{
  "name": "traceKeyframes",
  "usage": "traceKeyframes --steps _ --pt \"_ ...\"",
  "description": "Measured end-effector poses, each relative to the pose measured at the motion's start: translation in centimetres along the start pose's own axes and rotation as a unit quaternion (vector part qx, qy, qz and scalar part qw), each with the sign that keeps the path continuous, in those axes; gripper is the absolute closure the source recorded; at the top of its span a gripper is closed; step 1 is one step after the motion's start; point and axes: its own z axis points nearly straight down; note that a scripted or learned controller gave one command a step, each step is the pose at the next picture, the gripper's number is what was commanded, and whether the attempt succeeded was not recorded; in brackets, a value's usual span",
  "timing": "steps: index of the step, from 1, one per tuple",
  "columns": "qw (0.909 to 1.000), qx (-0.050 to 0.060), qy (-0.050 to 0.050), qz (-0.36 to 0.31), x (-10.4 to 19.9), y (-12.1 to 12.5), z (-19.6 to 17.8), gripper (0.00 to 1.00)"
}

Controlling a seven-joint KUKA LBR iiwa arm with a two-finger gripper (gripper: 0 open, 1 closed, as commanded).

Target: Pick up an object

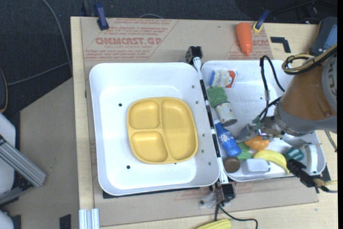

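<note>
The right bin [247, 95] holds a pile of small items along its left and front sides. Among them are a white and red carton [222, 79], a green lump [217, 96], a grey can [225, 113] and a blue bottle [225, 140]. Near the front lie an orange fruit [259, 143], a yellow banana [273, 159], a white box [256, 167] and a brown round piece [231, 164]. My gripper [256, 130] hangs low over the front of this bin, just above the orange fruit. The arm's orange band hides the bin's right part.
The left bin [107, 115] holds a yellow divided plate [161, 130] at its middle. An orange carrot-like toy [244, 37] lies on the bench behind the right bin. A blue clamp [100, 16] sits at the bench's far left edge. A black cable [265, 83] loops over the right bin.
</note>
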Motion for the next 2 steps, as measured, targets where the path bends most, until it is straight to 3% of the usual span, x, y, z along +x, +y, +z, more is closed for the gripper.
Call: traceKeyframes --steps 1,2 --pt "1.0 -0.001 0.0 0.0 0.1 0.1 -1.0 1.0" --pt "1.0 -0.001 0.0 -0.001 7.9 4.6 -10.0 1.0"
